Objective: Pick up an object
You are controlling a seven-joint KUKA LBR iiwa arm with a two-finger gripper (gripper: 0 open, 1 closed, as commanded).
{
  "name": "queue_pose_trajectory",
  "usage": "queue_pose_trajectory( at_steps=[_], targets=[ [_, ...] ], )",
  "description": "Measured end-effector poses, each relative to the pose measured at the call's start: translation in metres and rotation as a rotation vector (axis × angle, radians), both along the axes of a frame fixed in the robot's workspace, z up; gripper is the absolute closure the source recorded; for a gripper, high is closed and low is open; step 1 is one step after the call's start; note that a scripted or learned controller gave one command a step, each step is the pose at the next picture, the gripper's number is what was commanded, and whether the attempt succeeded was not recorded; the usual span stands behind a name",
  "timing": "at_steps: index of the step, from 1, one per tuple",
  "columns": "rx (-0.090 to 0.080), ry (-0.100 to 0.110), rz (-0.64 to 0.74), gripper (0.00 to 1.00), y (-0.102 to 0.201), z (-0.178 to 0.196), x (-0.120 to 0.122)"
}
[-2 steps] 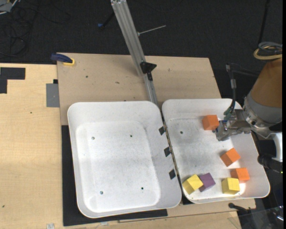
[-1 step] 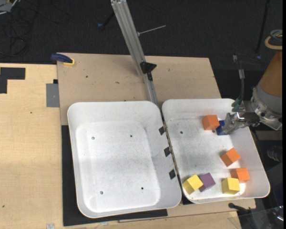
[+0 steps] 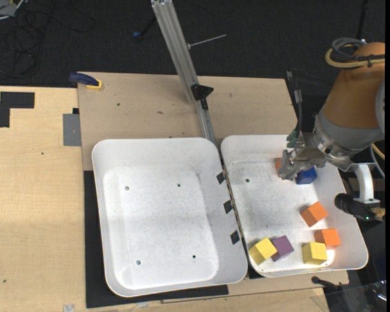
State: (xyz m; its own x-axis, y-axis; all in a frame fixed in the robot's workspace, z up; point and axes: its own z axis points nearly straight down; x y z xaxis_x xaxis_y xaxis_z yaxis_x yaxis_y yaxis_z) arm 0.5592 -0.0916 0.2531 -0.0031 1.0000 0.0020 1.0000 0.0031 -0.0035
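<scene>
Blue block [image 3: 306, 176]: lies on the floor of the right bin [image 3: 260, 151], in its upper right part, partly covered by the gripper [image 3: 290, 170].
Gripper: set low over the right bin's floor, just left of the blue block and touching or nearly touching it. A small orange object shows at its left edge, too hidden to identify. Whether the tool is spread or pressed together cannot be told from this angle, and no object is seen pinched in it.
Arm [image 3: 354, 106]: reaches in from the right, its orange band above the grey wrist, over the right bin's upper right corner.
Right bin, lower part: an orange block [image 3: 314, 213] sits alone toward the right; below it a second orange block [image 3: 329, 238] sits just beside a yellow block [image 3: 314, 253]. Farther left a yellow block [image 3: 263, 249] and a purple block [image 3: 282, 246] touch each other near the bin's lower rim.
Left bin [image 3: 117, 151]: white, shallow, side by side with the right bin.
Aluminium bar [image 3: 179, 51]: runs at a slant from the top of the view down toward the junction of the two bins.
Bench [image 3: 143, 106]: light wood, bears both bins.
</scene>
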Motion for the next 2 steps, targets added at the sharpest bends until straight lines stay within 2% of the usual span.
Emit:
queue_pose_trajectory(
  at_steps=[2],
  targets=[
    [-0.001, -0.001, 0.0, 1.0, 0.096, -0.026, 0.039]
  ],
)
